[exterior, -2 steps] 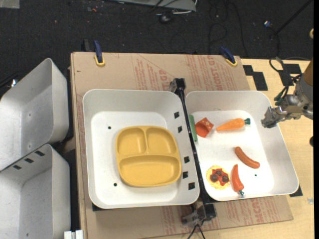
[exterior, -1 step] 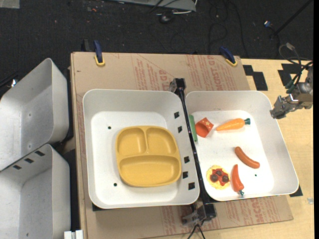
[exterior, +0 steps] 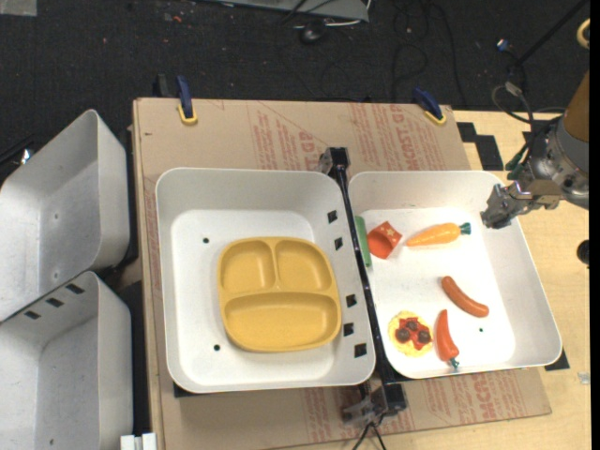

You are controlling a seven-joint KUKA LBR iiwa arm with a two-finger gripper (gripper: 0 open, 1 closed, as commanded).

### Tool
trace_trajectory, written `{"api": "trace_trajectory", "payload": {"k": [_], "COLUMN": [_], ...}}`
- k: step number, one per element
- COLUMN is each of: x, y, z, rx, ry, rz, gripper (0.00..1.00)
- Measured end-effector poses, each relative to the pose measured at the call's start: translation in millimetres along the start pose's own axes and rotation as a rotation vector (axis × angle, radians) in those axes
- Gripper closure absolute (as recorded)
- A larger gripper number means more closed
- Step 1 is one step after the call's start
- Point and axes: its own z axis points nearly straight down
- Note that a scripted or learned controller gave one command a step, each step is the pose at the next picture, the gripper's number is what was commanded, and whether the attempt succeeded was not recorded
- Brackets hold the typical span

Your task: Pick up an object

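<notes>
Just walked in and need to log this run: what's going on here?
A robot arm reaches in from the right, its gripper over the right bin's far right edge, holding nothing visible. That bin holds toy food: a carrot, a red piece, a sausage, a chili and a small pizza. The left bin holds a yellow tray. Nothing is picked up yet.

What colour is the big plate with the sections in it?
The plate is yellow, seen best in the camera view, in the left bin.
</notes>
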Motion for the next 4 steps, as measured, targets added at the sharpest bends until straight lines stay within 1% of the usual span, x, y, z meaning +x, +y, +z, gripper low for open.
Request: {"api": "trace_trajectory", "payload": {"k": [2, 3, 4], "x": [108, 159, 213], "y": [-18, -17, -23], "z": [-2, 0, 2], "rx": [0.002, 0.001, 0.002], "ry": [0.000, 0.000, 0.000], "rz": [-0.001, -0.001, -0.002], "gripper": [1.00, 1.00, 1.00]}}
